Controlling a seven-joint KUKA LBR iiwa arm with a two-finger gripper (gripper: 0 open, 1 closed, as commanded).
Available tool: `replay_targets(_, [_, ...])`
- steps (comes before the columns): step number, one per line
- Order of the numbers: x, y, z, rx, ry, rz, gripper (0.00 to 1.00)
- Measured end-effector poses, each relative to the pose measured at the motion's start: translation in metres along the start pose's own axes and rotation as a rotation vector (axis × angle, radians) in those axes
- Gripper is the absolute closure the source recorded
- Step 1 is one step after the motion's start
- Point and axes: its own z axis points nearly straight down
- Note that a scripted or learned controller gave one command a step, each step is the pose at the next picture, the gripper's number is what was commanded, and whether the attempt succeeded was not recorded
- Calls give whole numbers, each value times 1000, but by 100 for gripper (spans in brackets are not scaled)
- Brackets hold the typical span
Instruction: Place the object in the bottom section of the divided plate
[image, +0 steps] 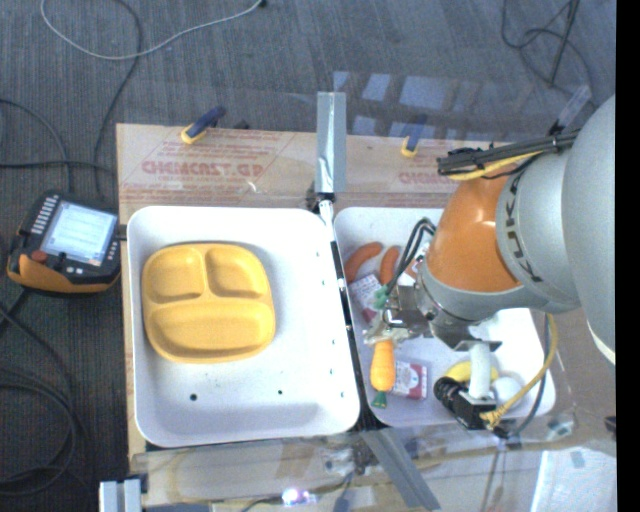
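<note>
**Figure: Pick stage under way; divided plate not yet loaded**

The task is judged to be at an early stage. The arm (520, 230) is seen reaching in from the right and is lowered over the right bin (540, 330), so that much of that bin is hidden. The left bin (240, 400) is occupied by a yellow divided plate (208, 300), laid in its far-left part. All three sections of the plate are bare, including the wide near section, which is taken to be the target; placement is therefore still to be done.

In the right bin a loose group of small food-like items is held. Two reddish sausage-like pieces (365, 262) lie at the far-left corner, and an orange carrot-like object (382, 366) lies at the near left, just beside a small red-and-white packet (408, 380). A yellow item (458, 372) is partly visible nearer the right.

The end effector (392, 318) is positioned just beyond the carrot-like object. Whether it is open, closed or gripping anything cannot be told, and which object is to be carried is not evident.
</note>
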Motion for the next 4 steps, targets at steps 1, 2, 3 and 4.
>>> replay_targets(1, [66,23,0,1,-3,-12,100])
replay_targets(2, [151,28,-45,-1,-7,64,100])
replay_targets(3, [195,72,-58,-2,-9,99,100])
replay_targets(4, [248,-3,-3,-1,-9,530,100])
